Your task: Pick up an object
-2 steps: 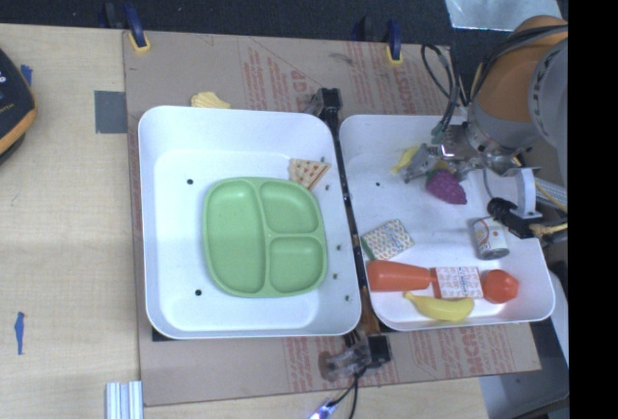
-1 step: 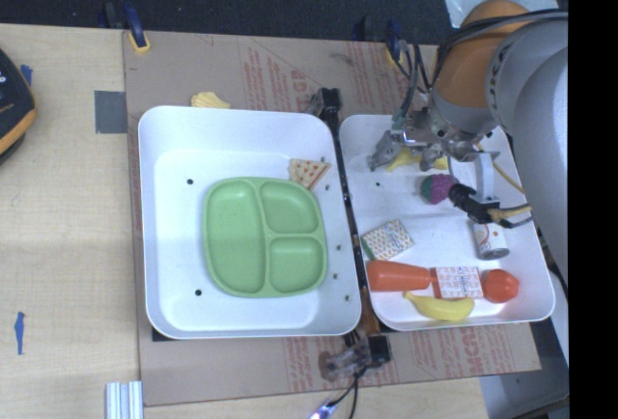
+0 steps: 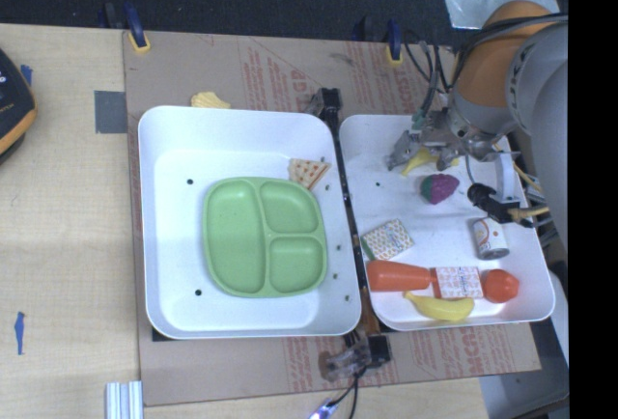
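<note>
My gripper (image 3: 423, 156) is low over the far end of the right bin (image 3: 541, 311), and its jaws look open. A small yellow object (image 3: 421, 161) lies under it, between the spread fingers, and is partly hidden by them. Just in front and to the right lies a purple toy fruit (image 3: 439, 187). Further forward in this bin are a small can (image 3: 490, 238), a patterned square packet (image 3: 387, 238), an orange carrot (image 3: 396, 276), a small red and white box (image 3: 457, 282), a red tomato (image 3: 499, 286) and a yellow banana (image 3: 439, 308).
The left bin (image 3: 159, 214) holds a green divided plate (image 3: 263, 236) and a waffle-like cracker (image 3: 309, 173) at its far right corner. A yellow item (image 3: 209, 100) lies on the cardboard behind that bin. The arm's orange band (image 3: 507, 26) looms at the right.
</note>
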`<action>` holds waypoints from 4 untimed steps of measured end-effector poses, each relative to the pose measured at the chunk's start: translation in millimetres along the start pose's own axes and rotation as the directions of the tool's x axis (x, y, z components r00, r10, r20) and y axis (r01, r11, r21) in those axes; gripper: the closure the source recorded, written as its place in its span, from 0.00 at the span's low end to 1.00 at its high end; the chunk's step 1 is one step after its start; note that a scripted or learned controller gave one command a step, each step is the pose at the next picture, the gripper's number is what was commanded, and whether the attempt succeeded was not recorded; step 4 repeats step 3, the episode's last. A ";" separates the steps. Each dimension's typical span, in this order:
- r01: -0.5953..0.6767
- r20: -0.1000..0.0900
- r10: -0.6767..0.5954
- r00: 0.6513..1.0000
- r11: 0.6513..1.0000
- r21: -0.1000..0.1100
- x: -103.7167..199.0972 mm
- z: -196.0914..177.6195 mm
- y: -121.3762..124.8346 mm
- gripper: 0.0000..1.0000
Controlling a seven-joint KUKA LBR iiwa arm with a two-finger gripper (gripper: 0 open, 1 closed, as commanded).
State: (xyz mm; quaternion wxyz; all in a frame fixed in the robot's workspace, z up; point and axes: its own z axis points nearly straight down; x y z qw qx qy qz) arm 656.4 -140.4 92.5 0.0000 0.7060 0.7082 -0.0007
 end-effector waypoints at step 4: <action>0.003 -0.001 -0.003 1.000 1.000 0.001 51.3 -99.9 -86.3 1.00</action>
